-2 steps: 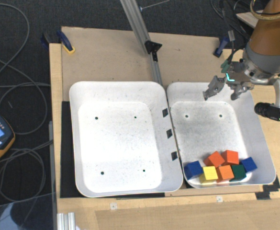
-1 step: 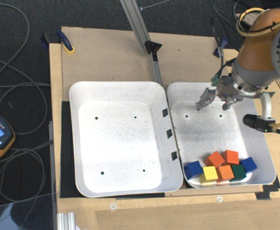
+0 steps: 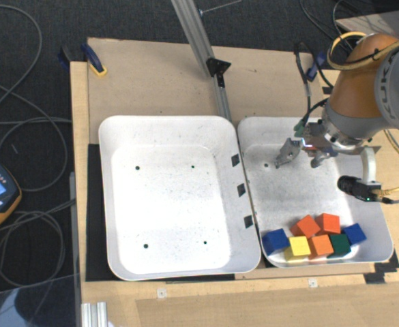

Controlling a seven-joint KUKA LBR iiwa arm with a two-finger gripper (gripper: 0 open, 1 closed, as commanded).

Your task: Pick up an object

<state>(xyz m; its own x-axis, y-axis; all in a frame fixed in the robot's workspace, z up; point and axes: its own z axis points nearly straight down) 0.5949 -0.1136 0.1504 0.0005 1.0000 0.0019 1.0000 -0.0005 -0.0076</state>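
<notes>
I take the right bin (image 3: 267, 182) as my landmark. The left bin (image 3: 165, 196) sits just beside it, touching along the middle seam. The arm (image 3: 363, 80) reaches over the right bin's far end. Its claw (image 3: 300, 152) hangs above that end with fingers spread and nothing between them. The blocks (image 3: 313, 237) huddle in the bin's near corner, touching each other. My worry: packed that tight, the fingers could land on two blocks and slip off.
</notes>
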